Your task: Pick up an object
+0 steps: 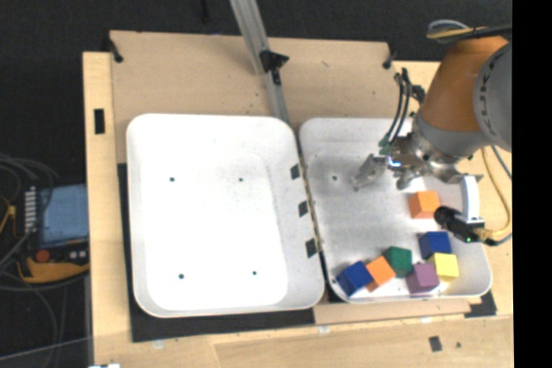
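The bench [233,69] bears two white bins; the left bin [216,211] lies beside the right bin [362,151]; the arm [461,99] reaches in from the right over the right bin's far part; its gripper [379,171] hangs above bare floor, grasping nothing, though I cannot tell how it is set; the blocks sit near: orange [423,203], dark blue [435,244], yellow [446,265], green [398,258], purple [423,277], a second orange [379,271], blue [354,277].

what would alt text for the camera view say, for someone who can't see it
A grey arm with an orange band reaches in from the right, its two-finger gripper above the right white bin. Small coloured blocks cluster at that bin's near right corner, including an orange block and a purple block.
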`<state>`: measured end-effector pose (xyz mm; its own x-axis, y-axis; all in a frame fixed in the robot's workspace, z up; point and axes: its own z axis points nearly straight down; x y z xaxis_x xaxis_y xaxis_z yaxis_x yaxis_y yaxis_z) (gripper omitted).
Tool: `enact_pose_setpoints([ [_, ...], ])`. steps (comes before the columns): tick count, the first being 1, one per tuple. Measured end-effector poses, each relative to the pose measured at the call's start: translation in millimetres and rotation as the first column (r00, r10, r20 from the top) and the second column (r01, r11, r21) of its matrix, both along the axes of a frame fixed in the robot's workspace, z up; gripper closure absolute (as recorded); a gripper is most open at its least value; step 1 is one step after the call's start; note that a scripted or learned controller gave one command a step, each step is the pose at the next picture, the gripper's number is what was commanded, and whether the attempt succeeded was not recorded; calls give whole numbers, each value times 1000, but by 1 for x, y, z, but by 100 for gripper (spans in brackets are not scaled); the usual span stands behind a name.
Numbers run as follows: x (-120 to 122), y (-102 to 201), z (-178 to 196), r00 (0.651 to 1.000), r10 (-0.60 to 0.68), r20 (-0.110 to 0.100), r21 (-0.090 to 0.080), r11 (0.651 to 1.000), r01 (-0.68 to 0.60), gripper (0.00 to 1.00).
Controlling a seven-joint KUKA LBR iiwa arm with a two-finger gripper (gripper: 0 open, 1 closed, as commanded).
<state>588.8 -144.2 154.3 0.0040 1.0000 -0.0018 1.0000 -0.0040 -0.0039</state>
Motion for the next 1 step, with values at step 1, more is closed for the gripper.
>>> enact_pose_setpoints([
  [1,-1,-1,-52,1000,0,0,0,1000,0,0],
])
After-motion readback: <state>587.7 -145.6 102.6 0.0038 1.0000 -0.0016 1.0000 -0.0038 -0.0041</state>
